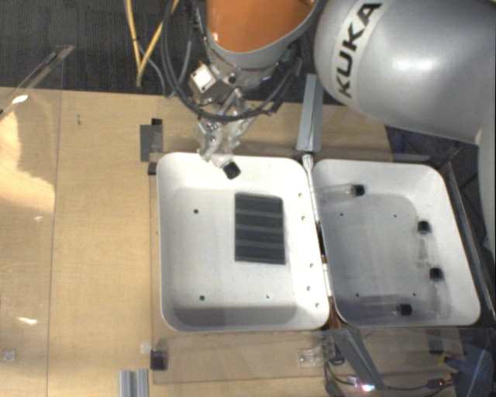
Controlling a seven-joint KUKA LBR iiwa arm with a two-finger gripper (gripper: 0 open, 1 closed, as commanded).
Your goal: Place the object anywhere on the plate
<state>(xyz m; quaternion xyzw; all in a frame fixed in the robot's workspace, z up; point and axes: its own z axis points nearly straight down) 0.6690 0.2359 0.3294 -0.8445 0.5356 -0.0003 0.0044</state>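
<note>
**Clerk:** Item one, left side?

**Keeper:** Wooden bench [77, 233], pale, with glare patches. A small black bracket [153, 139] sits on it just beyond the far left corner of the left bin. A small black block [159, 358] sits on the bench off that bin's near left corner.

**Clerk:** Item two?

**Keeper:** Left bin [174, 295], white, shallow, with rounded corners. One dark ribbed rectangular slab [260, 229] lies flat on its floor, about the middle and slightly right of centre, long side running near to far. It touches no wall.

**Clerk:** And the gripper?

**Keeper:** Gripper [217, 151] hangs over the far rim of the left bin, left of that rim's middle, under the orange band [248, 23] and a tangle of black cables. A small black piece [230, 169] shows at its lower tip, just inside the bin. Whether that piece is part of the tool or a separate thing, I cannot tell. How far the gripper is open, and whether it has hold of anything, I also cannot tell. It is well apart from the slab, which lies nearer and to the right.

**Clerk:** Item three?

**Keeper:** Right bin [465, 310], white, touching the left bin along their shared edge. On its floor lies a clear, see-through sheet [380, 248] with four small black studs at its corners.

**Clerk:** Last?

**Keeper:** Grey arm [418, 70], lettered KUKA, crossing the far right above the right bin.
</note>
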